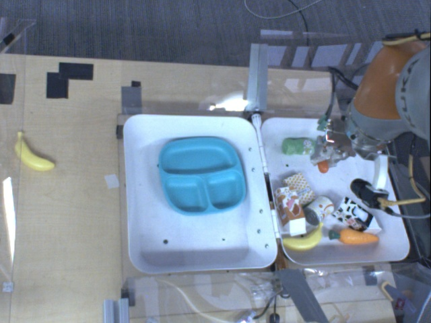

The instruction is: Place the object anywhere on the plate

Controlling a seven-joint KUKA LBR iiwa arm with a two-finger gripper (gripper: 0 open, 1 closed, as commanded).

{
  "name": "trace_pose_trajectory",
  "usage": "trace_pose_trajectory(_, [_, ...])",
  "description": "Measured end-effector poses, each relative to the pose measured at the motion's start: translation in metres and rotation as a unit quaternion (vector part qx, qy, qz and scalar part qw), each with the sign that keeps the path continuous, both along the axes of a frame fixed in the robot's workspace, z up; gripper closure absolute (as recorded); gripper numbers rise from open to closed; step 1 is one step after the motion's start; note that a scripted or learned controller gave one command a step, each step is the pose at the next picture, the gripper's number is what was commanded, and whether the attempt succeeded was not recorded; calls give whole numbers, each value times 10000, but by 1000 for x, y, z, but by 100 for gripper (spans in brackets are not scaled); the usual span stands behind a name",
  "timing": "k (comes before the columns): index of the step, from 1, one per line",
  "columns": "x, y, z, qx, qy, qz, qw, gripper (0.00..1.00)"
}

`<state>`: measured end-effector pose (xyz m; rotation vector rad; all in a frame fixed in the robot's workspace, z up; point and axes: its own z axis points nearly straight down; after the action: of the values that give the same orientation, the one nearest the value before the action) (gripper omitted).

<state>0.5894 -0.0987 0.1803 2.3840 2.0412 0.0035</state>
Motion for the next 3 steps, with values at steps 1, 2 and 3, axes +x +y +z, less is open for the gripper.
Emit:
trace_pose_trajectory(1, [0,76,23,0,-3,1168,9931,100])
trace_pose_trajectory(2, [23,159,20,2,1,1525,9883,100])
trace_pose_trajectory(3, [23,201,5,-1,4,2125,9772,100])
